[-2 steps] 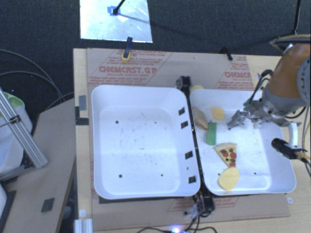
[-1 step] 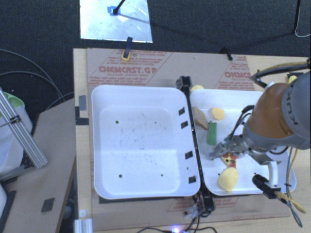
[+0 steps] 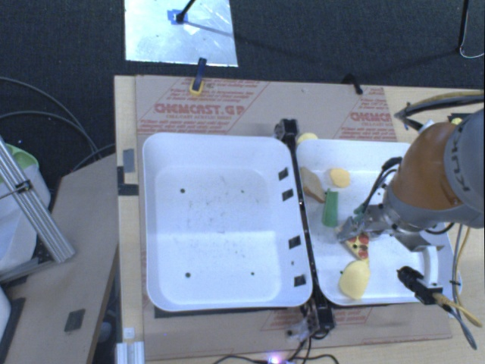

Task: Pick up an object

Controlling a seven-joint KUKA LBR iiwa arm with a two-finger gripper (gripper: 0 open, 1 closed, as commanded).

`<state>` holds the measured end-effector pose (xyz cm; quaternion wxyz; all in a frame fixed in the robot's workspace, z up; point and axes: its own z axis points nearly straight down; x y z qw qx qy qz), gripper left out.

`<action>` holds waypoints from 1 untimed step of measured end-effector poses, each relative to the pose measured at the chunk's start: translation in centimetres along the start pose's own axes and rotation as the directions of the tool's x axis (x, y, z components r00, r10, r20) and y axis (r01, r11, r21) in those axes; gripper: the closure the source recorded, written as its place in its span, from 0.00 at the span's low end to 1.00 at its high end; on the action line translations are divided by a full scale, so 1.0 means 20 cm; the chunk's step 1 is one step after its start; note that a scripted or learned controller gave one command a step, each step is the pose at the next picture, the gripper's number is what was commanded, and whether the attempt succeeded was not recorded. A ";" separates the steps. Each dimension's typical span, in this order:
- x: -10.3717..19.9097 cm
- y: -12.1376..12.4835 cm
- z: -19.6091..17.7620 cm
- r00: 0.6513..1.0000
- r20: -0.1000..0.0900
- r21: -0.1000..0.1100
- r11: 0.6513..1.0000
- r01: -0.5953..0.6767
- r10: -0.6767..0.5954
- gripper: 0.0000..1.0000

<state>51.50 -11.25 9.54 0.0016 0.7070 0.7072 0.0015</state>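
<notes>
**Right bin, gripper low over the pizza-slice toy**

Over the right bin (image 3: 379, 290): gripper (image 3: 355, 230) seen low among the objects, at the end of the grey arm with its orange band (image 3: 428, 169). Finger state could not be told; tip dark and blurred. Nothing seen between the fingers, so no grasp recorded.

Just under and beside the tip: small red-and-yellow piece, likely a toy pizza slice (image 3: 358, 243). Judged the likeliest target. Contact with it could not be confirmed.

Advice for the step, as judgement: centre over the slice before closing, descend straight, close fully, lift slowly and check that the piece comes away from the bin floor. Flat, thin piece; likely to slip out of a shallow pinch.

Close by, possible obstructions:
- green block (image 3: 330, 208), upright-looking, just left of the tip; could be knocked or caught on closing.
- yellow lemon-like toy (image 3: 354, 279), near the slice on the front side.
- tan wedge (image 3: 311, 183) against the left wall, and small yellow ball (image 3: 340, 177), both further back.
- another yellow ball (image 3: 307, 137) at the bin's far rim.

Farther out: left bin (image 3: 163, 154), cardboard sheet (image 3: 250, 101) beneath both bins.
</notes>
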 end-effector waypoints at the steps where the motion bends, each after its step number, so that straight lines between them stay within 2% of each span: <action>1: 0.24 0.30 -0.47 1.000 -0.001 -0.011 1.000 0.010 -0.010 1.00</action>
